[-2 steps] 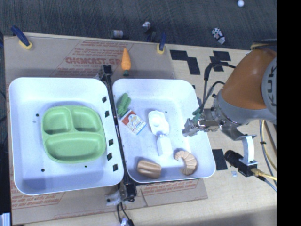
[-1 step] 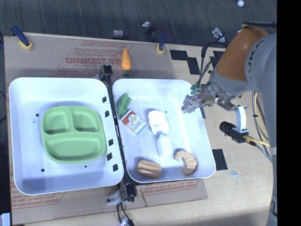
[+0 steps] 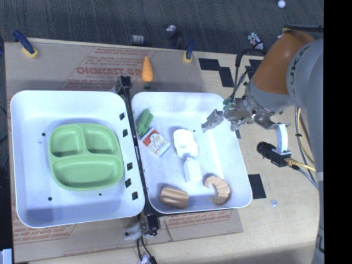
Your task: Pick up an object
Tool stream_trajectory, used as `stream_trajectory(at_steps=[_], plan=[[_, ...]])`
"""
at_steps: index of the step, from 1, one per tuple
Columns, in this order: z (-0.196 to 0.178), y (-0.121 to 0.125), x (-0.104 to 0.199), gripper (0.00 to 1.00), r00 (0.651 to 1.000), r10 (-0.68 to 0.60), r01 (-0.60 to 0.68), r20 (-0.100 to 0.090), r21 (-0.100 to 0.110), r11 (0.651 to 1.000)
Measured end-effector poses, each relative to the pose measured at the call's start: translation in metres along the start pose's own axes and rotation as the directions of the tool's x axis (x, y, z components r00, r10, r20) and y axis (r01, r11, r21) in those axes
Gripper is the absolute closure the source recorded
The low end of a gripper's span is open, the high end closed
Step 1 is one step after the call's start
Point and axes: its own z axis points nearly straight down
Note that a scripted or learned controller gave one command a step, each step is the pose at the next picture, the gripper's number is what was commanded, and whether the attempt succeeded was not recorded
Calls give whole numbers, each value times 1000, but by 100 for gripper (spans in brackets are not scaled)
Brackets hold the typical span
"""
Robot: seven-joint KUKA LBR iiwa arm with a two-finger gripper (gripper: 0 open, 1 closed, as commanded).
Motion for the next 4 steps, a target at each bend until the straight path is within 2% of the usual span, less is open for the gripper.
stream_trajectory(at_steps=[1,2,3,4], plan=[[-128,44,66,0,1000,-1,1,0,-6,1000],[-9,33,-1,0,1000,3,-3,-1,5,1000],[-67,-8,52,0,1000,0,0,-1,-2,1000],[-69,-69,124,0,1000,-2,2,0,-1,1000]])
